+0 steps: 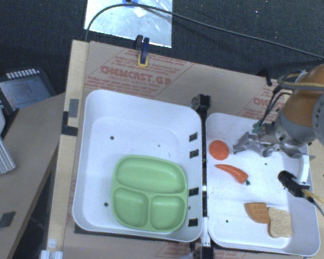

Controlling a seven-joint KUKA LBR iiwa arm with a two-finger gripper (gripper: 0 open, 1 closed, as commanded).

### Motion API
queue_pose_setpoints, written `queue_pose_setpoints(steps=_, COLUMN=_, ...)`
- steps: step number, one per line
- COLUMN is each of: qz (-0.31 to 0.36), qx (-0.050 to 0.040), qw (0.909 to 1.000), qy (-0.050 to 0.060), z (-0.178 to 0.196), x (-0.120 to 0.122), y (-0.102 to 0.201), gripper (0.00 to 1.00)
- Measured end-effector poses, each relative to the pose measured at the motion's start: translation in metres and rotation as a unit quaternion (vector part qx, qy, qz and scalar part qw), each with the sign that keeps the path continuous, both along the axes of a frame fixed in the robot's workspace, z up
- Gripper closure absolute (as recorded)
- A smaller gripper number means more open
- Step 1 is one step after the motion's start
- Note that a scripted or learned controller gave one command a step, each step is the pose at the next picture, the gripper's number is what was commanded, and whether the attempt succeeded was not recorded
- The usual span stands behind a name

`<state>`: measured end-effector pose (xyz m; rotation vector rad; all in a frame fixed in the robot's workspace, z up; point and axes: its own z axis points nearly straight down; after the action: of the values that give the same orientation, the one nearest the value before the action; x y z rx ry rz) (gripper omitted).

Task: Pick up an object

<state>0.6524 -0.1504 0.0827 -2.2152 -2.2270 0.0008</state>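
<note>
At far left we see a green divided tray (150,193) lying in the left bin (104,110), well away from anything the arm could reach for now. Between the bins, red lettering on the cardboard sheet (141,70) over the surface reads roughly "CHEMCAST", with more words too small for us to make out; the same print repeats at the right corner.

In the right bin (309,240) we find the candidates: an orange-red disc (219,148), a red-orange pepper-shaped piece (232,173) just below it, then a brown piece (257,211) touching a pale bread-like slice (280,223) near the front.

The end effector (257,144) hangs over the bin's back half, beside the disc and above nothing in particular. We cannot tell how it is set, and we see nothing in its grasp.

We judge the risks plain: the disc lies flat and may slip away under a closing grasp, the pepper could roll, and a descent near the wall might strike the bin. The touching pair could come up together or shift apart.
</note>
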Motion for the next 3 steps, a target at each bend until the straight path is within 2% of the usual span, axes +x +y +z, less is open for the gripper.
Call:
queue_pose_setpoints(steps=1, qz=0.001, qx=-0.0006, qw=1.0, qy=-0.003, z=0.014, x=0.002, y=0.0, gripper=1.0)
queue_pose_setpoints(steps=3, qz=0.0, qx=-0.0004, qw=1.0, qy=-0.003, z=0.125, x=0.013, y=0.007, gripper=1.0)
